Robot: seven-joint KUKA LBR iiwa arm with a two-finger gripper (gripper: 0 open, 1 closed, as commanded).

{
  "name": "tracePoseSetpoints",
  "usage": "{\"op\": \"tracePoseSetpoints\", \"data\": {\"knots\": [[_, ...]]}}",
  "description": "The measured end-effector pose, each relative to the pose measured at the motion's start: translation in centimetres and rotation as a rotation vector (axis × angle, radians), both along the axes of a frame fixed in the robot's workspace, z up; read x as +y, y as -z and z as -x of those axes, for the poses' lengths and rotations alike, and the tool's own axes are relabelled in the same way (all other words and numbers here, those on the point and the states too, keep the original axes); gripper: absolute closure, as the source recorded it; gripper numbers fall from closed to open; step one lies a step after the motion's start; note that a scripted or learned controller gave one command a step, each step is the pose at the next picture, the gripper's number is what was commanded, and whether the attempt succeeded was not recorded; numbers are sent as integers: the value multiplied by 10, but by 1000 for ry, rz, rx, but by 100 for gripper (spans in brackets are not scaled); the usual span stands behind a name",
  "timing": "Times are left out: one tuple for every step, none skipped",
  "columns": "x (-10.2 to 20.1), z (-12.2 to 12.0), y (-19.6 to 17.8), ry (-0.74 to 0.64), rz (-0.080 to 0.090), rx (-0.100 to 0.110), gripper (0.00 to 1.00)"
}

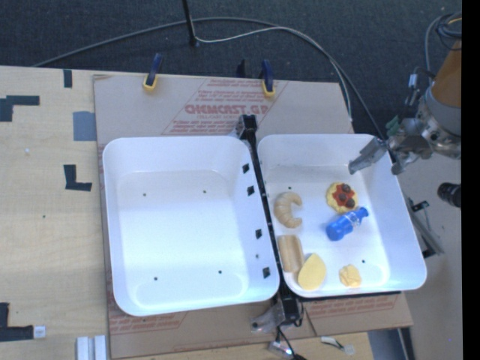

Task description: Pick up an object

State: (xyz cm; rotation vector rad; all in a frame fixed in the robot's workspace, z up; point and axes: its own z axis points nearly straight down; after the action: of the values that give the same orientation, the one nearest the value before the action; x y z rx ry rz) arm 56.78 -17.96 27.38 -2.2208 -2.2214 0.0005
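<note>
The gripper (381, 154) hung over the right bin's (401, 223) far right corner with its fingers apart and empty, while the nearest object, a small tart (341, 196), lay inside that bin, nearer the camera and leftward.

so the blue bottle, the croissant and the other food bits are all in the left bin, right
No. The blue bottle, the croissant and the other food pieces lie in the right bin, not the left bin. The camera view shows this.
</note>
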Motion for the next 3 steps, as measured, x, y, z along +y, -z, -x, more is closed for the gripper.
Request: {"op": "tracePoseSetpoints", "data": {"knots": [[-1, -41, 136, -1, -3, 12, 0], [16, -96, 146, -3, 0, -1, 0], [15, -95, 136, -1, 0, 0, 100]]}}
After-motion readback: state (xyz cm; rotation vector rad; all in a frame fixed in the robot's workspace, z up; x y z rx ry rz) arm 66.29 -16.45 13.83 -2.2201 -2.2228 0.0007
